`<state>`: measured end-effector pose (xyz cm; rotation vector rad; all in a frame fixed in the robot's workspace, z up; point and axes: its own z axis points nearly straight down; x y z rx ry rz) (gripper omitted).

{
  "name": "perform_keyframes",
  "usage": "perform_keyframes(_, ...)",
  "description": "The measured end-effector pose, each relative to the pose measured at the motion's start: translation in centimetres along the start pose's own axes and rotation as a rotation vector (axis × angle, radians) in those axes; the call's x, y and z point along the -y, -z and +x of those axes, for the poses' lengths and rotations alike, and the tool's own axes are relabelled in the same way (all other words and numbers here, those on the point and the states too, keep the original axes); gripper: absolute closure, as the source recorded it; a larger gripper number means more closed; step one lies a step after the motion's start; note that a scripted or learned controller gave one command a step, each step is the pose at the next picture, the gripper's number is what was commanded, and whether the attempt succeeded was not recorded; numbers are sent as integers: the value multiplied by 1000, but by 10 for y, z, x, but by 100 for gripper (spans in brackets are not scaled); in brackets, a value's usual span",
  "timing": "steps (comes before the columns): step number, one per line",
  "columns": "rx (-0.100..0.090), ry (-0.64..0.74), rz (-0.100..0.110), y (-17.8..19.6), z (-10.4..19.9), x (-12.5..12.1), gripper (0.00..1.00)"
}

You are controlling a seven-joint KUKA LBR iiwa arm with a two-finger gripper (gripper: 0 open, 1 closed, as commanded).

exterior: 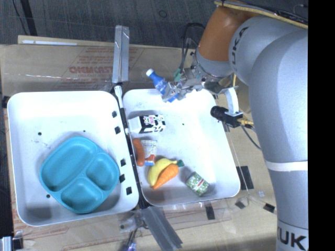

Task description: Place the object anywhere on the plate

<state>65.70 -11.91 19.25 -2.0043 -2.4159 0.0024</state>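
Observation:
A blue plate [78, 174] with three compartments lies in the left bin [31, 109], towards its front. Over the back rim of the right bin [220, 156], a blue bottle [157, 81] with a white cap hangs tilted, cap pointing up and left. My gripper [171, 92] is shut on the bottle's lower end, with the fingers on either side of it. The arm comes in from the right, with its orange band above the wrist. The bottle is far from the plate, across the divider between the bins.
In the right bin lie a cow-patterned carton [152, 123], a brown sausage [138, 151], a small white cup [150, 147], a banana [158, 168], a carrot [167, 175] and a green can [197, 184]. A metal post [120, 51] stands behind the divider.

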Motion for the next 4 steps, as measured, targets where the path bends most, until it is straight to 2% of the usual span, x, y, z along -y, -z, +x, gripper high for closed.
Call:
perform_keyframes(1,0,46,1,-1,63,48,100)
perform_keyframes(2,0,-14,2,5,142,108,100)
perform_keyframes(3,-1,295,4,-3,200,147,100)
perform_keyframes(4,0,294,3,-2,199,147,0)
